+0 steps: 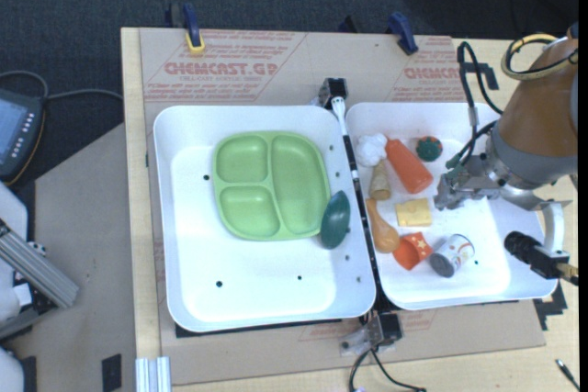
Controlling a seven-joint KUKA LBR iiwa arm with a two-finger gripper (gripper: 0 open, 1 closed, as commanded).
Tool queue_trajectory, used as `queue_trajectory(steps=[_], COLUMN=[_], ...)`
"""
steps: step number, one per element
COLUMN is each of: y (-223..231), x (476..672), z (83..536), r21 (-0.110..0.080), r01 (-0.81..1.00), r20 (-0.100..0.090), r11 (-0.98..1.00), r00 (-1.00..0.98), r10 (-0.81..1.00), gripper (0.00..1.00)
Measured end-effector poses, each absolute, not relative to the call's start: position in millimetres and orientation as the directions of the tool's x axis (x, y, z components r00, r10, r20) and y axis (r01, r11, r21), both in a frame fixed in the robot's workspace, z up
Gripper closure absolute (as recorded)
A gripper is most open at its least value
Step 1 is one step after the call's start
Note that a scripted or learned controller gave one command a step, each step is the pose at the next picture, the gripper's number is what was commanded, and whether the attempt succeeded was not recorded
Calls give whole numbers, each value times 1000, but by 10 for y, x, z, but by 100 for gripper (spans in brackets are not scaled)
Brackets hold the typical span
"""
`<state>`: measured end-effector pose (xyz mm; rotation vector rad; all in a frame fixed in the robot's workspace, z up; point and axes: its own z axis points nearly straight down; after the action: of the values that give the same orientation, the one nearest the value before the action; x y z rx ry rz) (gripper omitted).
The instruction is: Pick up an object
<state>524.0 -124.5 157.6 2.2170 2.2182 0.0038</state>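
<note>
My gripper [449, 191] hangs over the middle of the right bin [514, 285], under the grey and orange arm coming in from the right. Just to its left lie an orange bottle [408, 166] and a yellow block [413, 213]. A dark green round piece [428, 146] sits behind it, and a grey and white can [452, 254] lies in front of it. I see nothing held in the gripper.
The right bin also holds a white lump [371, 147], a tan piece [379, 183], an orange carrot-like piece [383, 231] and a red item [412, 250]. The left bin [184, 271] carries a green divided plate [272, 184] and a dark green oval object [334, 220].
</note>
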Motion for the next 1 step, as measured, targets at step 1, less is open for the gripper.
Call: queue_trajectory(steps=[1], y=[-1249], x=[5284], z=[2216], r21=[8], r01=[1000], r20=[-2], r11=[1], r00=[-1], r10=[1000], gripper=[100])
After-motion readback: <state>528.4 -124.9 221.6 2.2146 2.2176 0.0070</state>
